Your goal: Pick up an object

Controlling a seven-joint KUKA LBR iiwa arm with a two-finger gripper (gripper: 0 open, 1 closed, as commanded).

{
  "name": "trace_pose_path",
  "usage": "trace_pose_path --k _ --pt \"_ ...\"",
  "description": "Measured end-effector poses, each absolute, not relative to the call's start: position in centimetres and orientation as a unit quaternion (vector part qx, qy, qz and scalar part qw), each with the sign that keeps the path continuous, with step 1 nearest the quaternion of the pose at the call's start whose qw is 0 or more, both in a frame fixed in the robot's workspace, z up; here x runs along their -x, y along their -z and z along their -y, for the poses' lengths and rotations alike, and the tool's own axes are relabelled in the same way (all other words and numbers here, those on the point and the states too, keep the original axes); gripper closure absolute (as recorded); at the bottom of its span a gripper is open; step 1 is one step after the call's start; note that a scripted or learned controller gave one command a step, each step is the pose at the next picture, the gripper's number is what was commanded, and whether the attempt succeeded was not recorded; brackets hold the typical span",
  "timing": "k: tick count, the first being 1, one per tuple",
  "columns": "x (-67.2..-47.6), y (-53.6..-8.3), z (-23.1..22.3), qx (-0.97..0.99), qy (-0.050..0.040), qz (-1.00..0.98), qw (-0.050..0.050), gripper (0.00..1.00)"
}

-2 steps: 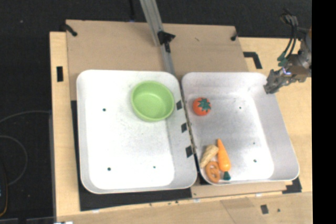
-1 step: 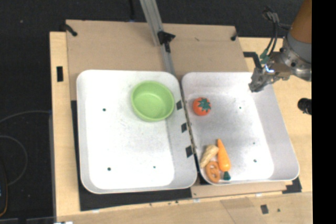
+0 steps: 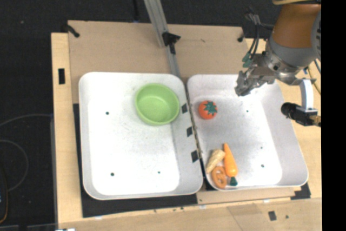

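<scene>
A red tomato (image 3: 207, 109) lies in the right bin (image 3: 270, 170), near its left wall. An orange carrot (image 3: 230, 160) rests at the bin's front left, beside a pale banana-like piece (image 3: 214, 159) and a round orange slice (image 3: 219, 176). A green bowl (image 3: 157, 104) stands in the left bin (image 3: 108, 170), toward its back right. My gripper (image 3: 244, 85) hangs over the back of the right bin, to the right of the tomato and apart from it. Nothing shows between its tips.
A metal pole (image 3: 153, 5) slants from the top down to the gap between the bins. Black clips (image 3: 188, 130) sit along the divider. A dark fitting (image 3: 294, 112) sticks out by the right bin's right rim.
</scene>
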State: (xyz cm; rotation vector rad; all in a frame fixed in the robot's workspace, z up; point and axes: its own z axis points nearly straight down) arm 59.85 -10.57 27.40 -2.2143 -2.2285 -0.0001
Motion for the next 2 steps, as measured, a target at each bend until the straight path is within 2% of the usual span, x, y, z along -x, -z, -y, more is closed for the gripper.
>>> trace_pose_path --k 1,2 --pt "-61.0 -27.0 5.3 0.705 0.0007 0.709 -0.001 1.00" --pt "-60.9 -27.3 0.6 0.705 0.0007 0.710 0.000 1.00"
